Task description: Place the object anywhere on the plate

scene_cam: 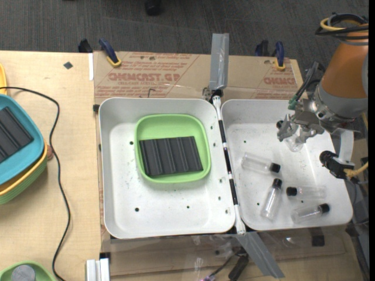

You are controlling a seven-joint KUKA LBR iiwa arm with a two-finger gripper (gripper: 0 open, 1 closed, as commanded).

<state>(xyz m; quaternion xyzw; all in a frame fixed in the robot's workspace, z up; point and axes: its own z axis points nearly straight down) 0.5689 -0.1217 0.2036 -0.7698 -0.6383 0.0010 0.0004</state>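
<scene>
Several clear vials with black caps lie flat in the right bin (231, 157): one (261, 165) mid-bin with its long axis running left to right, cap toward the right wall, another (272, 196) nearer the front edge, cap pointing away from it.

The gripper (295, 134) hangs above the bin's back half, its opening impossible to judge.

The pick seems not yet made; next comes a descent onto a vial, then a carry to the green plate (171, 148) in the left bin (117, 174).
</scene>
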